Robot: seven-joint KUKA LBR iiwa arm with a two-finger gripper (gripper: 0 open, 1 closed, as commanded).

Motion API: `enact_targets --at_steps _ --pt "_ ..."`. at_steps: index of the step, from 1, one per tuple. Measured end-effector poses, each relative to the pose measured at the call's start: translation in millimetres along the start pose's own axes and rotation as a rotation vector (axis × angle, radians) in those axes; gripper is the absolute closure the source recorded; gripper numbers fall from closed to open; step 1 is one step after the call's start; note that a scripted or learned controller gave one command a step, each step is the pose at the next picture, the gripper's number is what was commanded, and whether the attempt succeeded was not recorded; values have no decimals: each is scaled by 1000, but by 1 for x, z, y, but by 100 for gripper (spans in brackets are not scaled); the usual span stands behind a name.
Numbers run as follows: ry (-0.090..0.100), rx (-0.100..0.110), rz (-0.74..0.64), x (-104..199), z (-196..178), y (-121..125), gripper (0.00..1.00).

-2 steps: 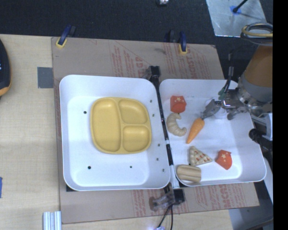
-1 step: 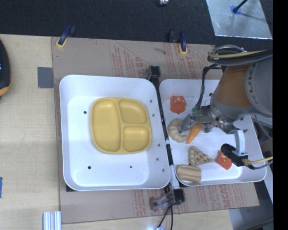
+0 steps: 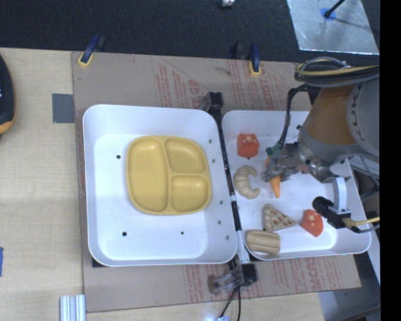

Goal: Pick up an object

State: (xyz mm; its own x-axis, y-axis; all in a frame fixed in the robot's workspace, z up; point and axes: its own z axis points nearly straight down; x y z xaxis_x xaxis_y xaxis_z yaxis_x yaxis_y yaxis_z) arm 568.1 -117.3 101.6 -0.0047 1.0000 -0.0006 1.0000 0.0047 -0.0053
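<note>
Carrot: small orange carrot piece (image 3: 275, 186) in the right bin, right at the claw's tip, just below it and touching or nearly so.
Claw: gripper (image 3: 278, 165) low over the middle of the right bin; whether it is apart or together cannot be told from above, and nothing can be seen clamped in it.
Croissant: pale croissant (image 3: 246, 181) just left of the claw, near the bin's left wall.
Red cube: red piece (image 3: 248, 145) up and left of the claw, close by.
Pizza slice: tan wedge with red dots (image 3: 276, 217) below the claw, beyond the carrot.
Strawberry: red piece (image 3: 312, 223) below and right of the claw.
Bread roll: tan roll (image 3: 262, 243) farther below, at the bin's lower edge.
Right bin: white bin (image 3: 347, 246) under the claw, holding all these pieces.
Arm: grey arm with orange band (image 3: 331, 119) right of the claw.
Yellow tray: divided yellow plate (image 3: 168, 174) well left of the claw, in the left bin (image 3: 100, 179).
</note>
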Motion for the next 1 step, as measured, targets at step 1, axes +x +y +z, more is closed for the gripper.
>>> enact_targets --at_steps 1 --pt "1 -10 -4 64 -95 34 100"
